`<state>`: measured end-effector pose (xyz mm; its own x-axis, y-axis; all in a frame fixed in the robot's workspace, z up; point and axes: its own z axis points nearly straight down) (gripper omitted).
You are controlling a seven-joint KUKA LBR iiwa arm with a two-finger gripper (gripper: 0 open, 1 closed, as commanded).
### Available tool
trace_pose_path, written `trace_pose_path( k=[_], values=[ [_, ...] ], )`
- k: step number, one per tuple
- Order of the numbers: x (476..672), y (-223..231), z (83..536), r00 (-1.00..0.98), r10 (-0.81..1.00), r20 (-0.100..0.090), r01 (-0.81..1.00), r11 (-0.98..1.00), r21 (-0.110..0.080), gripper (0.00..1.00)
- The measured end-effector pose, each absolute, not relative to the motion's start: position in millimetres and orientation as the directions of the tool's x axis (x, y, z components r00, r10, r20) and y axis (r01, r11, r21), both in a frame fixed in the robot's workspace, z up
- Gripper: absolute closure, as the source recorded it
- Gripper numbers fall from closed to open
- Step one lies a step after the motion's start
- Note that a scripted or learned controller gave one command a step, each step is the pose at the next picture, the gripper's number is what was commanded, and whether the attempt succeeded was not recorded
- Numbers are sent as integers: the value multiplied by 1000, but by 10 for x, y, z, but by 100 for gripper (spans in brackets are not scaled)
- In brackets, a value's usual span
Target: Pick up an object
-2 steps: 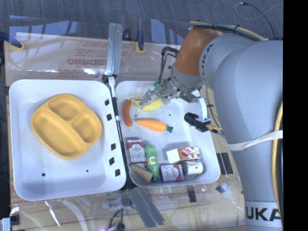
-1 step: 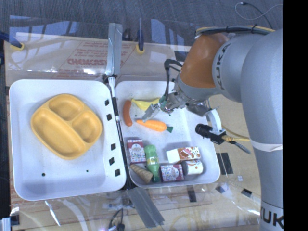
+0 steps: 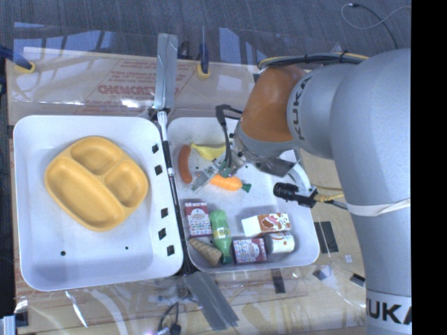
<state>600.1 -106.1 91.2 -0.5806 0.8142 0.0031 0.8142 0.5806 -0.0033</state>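
My gripper [image 3: 207,175] reaches down into the right bin [image 3: 307,253], near its upper left part. Its grey fingers [image 3: 199,181] hang just left of an orange carrot [image 3: 226,183] and right of a red sausage [image 3: 184,163]. A yellow banana [image 3: 208,150] lies just above the fingers, partly under the wrist. Nothing shows clearly between the fingers. Lower in the same bin lie a red box [image 3: 198,220], a green bottle [image 3: 220,229], an ice cream cone [image 3: 205,250], a small can [image 3: 248,250], a white and red carton [image 3: 266,223] and a cup [image 3: 280,243].
The left bin [image 3: 42,257] holds a yellow divided plate [image 3: 96,181]. The big grey arm with its orange band [image 3: 269,107] covers the right side of the right bin. A black cable plug [image 3: 292,193] sticks out under the wrist.
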Motion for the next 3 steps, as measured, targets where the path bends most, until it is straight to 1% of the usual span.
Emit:
trace_pose_path(
  k=[1, 2, 3],
  values=[
    [6249, -1500, 921, -751, 661, 2, 661, 751, -2, 0],
    [6260, -1495, 1031, -754, 656, 0, 656, 754, -1, 100],
    [5684, -784, 1923, -561, 828, 2, 828, 561, -2, 100]
  ],
)
